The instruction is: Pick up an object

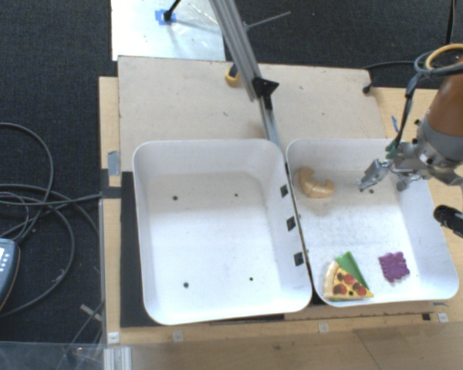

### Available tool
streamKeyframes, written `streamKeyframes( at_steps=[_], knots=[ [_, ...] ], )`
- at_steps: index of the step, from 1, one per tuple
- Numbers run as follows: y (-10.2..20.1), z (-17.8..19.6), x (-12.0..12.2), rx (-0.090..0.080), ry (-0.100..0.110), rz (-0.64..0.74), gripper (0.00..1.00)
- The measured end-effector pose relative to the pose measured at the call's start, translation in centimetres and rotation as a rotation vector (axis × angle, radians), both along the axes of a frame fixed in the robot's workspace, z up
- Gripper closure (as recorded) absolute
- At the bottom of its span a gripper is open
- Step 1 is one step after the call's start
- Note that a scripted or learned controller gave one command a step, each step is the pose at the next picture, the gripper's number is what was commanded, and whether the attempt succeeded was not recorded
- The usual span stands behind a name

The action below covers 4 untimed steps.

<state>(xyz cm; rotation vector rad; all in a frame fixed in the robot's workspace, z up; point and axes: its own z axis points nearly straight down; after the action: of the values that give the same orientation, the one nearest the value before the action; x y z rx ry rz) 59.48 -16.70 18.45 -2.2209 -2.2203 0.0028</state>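
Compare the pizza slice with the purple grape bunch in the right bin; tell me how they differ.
The pizza slice is a flat wedge, yellow with red spots and a green edge; the grape bunch is a lumpy, single-colour purple cluster. The pizza slice lies against the bin's front wall nearer the divider, while the grape bunch sits further right, off the front wall. Both rest in the right bin's front part, away from the gripper.

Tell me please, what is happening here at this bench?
A grey and orange robot arm reaches in from the right over the right bin. Its end effector hovers near the bin's far side and holds nothing. Three toys lie in that bin: a tan croissant close to the end effector, a pizza slice and purple grapes near the front edge. No object is picked up yet.
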Motion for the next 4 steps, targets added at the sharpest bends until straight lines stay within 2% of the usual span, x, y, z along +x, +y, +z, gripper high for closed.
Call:
streamKeyframes(
  at_steps=[1,2,3,4],
  knots=[
    [0.1,-6.3,-0.2,0.001,0.001,0.000,0.00],
    [0.1,-9.5,-0.1,0.001,-0.001,0.001,0.00],
    [0.1,-8.3,0.0,0.000,-0.006,0.000,1.00],
    [0.5,-1.9,0.0,-0.001,-0.010,0.005,1.00]
  ],
)
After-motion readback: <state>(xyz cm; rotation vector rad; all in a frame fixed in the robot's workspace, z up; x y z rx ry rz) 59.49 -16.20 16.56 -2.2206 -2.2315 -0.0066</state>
